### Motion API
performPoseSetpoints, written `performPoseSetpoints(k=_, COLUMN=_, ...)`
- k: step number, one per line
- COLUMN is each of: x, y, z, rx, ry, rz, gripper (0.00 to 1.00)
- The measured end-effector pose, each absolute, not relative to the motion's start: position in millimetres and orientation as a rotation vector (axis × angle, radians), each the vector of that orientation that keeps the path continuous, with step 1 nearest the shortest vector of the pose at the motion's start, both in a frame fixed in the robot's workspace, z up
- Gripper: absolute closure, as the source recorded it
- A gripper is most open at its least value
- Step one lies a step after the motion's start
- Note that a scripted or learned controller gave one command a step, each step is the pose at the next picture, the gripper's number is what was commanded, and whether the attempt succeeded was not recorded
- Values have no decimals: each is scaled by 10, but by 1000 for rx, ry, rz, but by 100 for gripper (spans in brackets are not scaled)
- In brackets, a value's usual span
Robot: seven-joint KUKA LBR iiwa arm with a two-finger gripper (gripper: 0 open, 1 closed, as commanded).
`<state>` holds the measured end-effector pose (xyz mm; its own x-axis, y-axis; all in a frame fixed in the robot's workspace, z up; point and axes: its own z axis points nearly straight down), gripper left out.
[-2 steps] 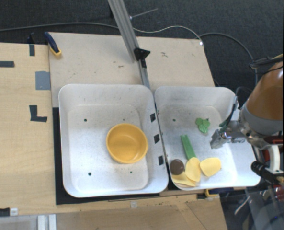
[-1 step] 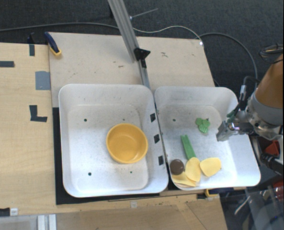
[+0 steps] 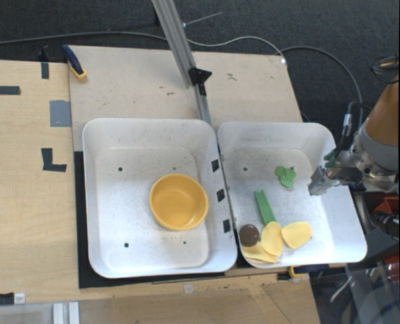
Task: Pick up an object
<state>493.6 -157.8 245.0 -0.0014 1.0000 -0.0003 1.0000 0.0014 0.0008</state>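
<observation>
While the tool (image 3: 319,183) hovers over the right bin (image 3: 301,135) near its right wall, I cannot tell its state. Green block (image 3: 285,176) lies just left of it. Green stick (image 3: 264,206), brown disc (image 3: 248,234) and yellow pieces (image 3: 284,237) crowd the front edge. Yellow bowl (image 3: 179,201) sits mid left bin (image 3: 119,135), open floor around.
</observation>
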Motion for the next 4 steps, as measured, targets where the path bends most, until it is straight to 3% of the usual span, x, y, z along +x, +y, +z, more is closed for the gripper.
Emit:
performPoseSetpoints(k=2, x=5334, y=-662, z=2259, rx=2216, ry=2231, rz=-1, gripper=100)
performPoseSetpoints(k=3, x=5445, y=-128, z=2289, rx=2214, ry=2231, rz=0, gripper=100)
performPoseSetpoints(k=4, x=5699, y=385, z=2380, rx=2214, ry=2230, rz=2, gripper=100)
